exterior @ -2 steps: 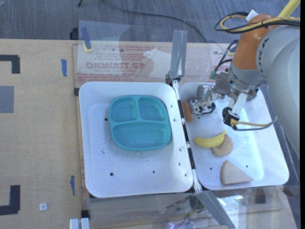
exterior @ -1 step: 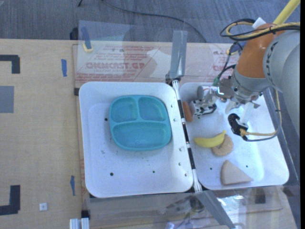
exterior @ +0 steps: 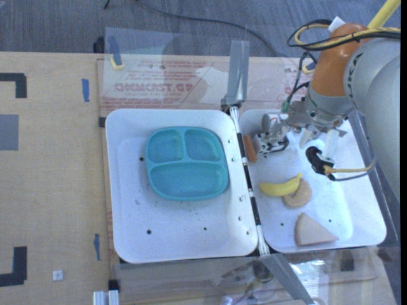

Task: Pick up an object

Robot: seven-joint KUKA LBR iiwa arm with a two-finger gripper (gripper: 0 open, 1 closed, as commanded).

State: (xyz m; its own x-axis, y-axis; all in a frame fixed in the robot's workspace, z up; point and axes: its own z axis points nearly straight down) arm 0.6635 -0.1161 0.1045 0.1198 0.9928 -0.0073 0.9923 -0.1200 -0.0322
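Observation:
In the right bin [exterior: 356, 234] lie a yellow banana [exterior: 280, 186], a round tan biscuit-like piece [exterior: 298, 196] touching its right end, and a tan wedge [exterior: 311, 231] nearer the front. A small orange-brown stick [exterior: 250, 150] lies along the bin's left wall. My gripper [exterior: 272, 142] hangs low at the bin's back left, just right of that stick and above the banana. Whether anything sits between its fingers cannot be made out.
The left bin [exterior: 127, 234] holds a teal divided plate [exterior: 187, 162]. A clear plastic sheet and a grey post [exterior: 238, 75] stand behind the bins. Cables [exterior: 334, 164] trail from the wrist over the right bin's back.

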